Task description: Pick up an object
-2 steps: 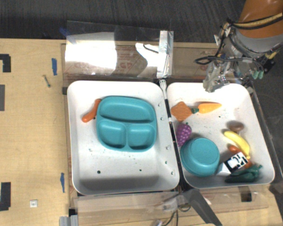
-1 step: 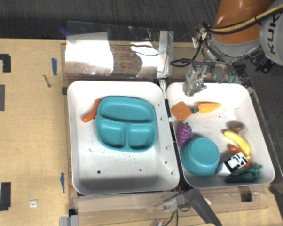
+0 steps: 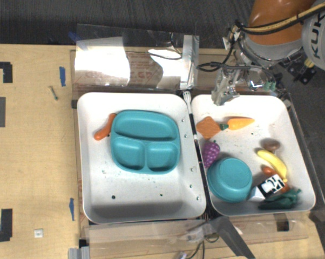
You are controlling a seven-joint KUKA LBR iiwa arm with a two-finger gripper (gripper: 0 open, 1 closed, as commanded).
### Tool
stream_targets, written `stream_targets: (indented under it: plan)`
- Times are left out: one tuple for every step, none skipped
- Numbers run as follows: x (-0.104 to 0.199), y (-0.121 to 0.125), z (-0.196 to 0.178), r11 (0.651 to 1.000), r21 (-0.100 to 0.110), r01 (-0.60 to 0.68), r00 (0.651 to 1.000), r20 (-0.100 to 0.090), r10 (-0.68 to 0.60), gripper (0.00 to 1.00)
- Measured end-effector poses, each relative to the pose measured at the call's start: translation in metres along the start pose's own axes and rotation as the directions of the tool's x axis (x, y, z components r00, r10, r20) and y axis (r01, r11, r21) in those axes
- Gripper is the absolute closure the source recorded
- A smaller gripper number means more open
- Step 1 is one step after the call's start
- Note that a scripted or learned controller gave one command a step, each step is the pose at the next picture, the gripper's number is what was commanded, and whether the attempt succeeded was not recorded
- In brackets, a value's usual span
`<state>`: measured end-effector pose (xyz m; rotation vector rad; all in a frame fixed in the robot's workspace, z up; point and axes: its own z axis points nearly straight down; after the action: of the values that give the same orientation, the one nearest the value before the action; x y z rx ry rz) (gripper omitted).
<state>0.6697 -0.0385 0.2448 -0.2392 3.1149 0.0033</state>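
Note:
My gripper (image 3: pixel 225 92) hangs over the far left corner of the right bin (image 3: pixel 298 144), just above its rim, with nothing seen in it. Below it in that bin lie an orange carrot (image 3: pixel 239 123) and a flat orange piece (image 3: pixel 208 127). Purple grapes (image 3: pixel 210 153) sit by the bin's left wall, beside a teal bowl (image 3: pixel 230 178). A yellow banana (image 3: pixel 273 162), a brown lump (image 3: pixel 270 143), a black-and-white block (image 3: pixel 271 186) and a green item (image 3: pixel 284 197) lie along the right side.
The left bin (image 3: pixel 92 188) holds a teal divided plate (image 3: pixel 145 140) and a small orange stick (image 3: pixel 104 127) at its far left. A shiny clear sheet (image 3: pixel 135 63) stands behind the left bin. Cables (image 3: pixel 222 66) hang near the wrist.

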Motion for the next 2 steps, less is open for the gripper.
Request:
stream_targets:
  plan:
    - [-0.002, 0.001, -0.013, 1.0, 0.0, -0.001, 1.0, 0.011, 0.001, 1.0]
    - [-0.007, 0.068, 0.029, 0.996, -0.001, -0.093, 0.996, -0.016, 0.092, 1.0]
